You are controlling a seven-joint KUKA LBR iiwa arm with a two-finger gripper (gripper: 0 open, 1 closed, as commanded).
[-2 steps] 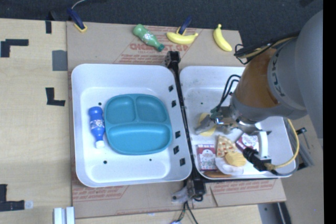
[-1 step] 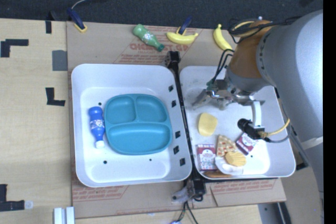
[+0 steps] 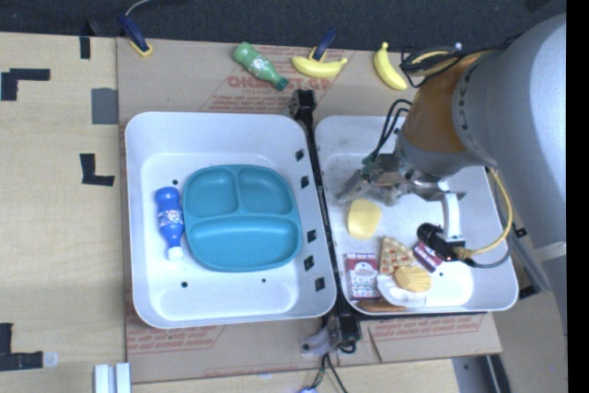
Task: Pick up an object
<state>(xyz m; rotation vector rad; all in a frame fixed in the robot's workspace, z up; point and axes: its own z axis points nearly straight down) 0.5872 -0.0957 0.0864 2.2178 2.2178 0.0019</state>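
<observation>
Currently my gripper [image 3: 368, 184] sits low in the right bin [image 3: 479, 290], fingers spread and released, nothing between them. The tips hang just to the far side of the yellow lemon-like toy [image 3: 363, 218], apart from it as far as I can tell.

Risks, as I judge them:
- The yellow piece is rounded and smooth-looking. If my fingers close off-centre it may squirt sideways toward the divider between the bins.
- It lies near the bin's left wall. One finger could catch the rim [image 3: 317, 198] on descent and tilt the grasp.
- The waffle-like piece [image 3: 396, 255], the small red-and-white packet [image 3: 362, 276] and the white dish holding a yellow item [image 3: 409, 287] crowd the near side. A late or long reach could nudge them instead.
- My own cable [image 3: 483, 239] loops over the bin and might drag on the clutter.

Target appearance: pale yellow, matte, blunt oval, lying flat on the white floor, unobstructed from above.

The left bin [image 3: 147, 138] holds a blue divided plate [image 3: 242, 218] and a small blue bottle [image 3: 168, 221].
</observation>
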